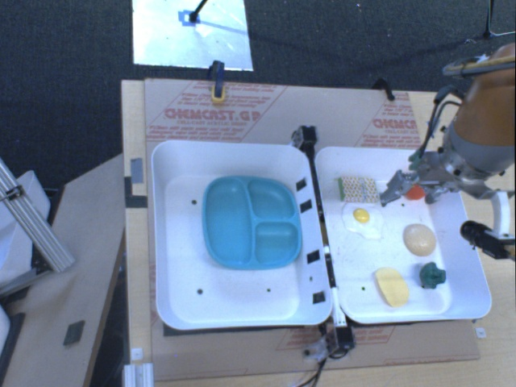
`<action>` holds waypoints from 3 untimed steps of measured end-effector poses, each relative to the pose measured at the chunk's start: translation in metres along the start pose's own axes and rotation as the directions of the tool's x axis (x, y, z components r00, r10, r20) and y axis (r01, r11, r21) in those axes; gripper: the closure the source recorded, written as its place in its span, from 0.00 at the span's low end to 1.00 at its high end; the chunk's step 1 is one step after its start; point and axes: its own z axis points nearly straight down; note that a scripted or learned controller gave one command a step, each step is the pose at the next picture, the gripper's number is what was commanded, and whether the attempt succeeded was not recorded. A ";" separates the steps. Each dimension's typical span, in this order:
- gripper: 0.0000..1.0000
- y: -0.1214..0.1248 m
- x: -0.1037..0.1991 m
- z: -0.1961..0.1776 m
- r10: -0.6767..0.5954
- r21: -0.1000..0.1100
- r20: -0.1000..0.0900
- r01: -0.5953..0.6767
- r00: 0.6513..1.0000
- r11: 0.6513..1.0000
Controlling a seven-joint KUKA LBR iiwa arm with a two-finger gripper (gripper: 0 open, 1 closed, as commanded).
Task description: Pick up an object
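The tool [401,189] hangs low over the far edge of the right bin [476,297], just beside the waffle piece [358,188] and a small orange item [414,192], likely lining up a grasp; whether it is gripping anything, I cannot tell. The fried egg [363,219], bread roll [418,239], yellow slice [392,285] and green piece [432,276] lie loose toward its near edge, while the blue tray [250,220] sits centred in the left bin [173,216].

floor [64,47]: dark carpet | bench [133,240]: pale wood | metal sheet [189,22]: shiny, lying on floor beyond bench
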 end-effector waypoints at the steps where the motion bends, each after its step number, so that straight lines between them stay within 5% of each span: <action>1: 0.00 0.002 0.000 -0.006 -0.002 -0.012 0.002 0.002 1.000 1.000; 3: 0.00 -0.007 -0.011 0.100 0.000 -0.007 0.001 0.000 1.000 1.000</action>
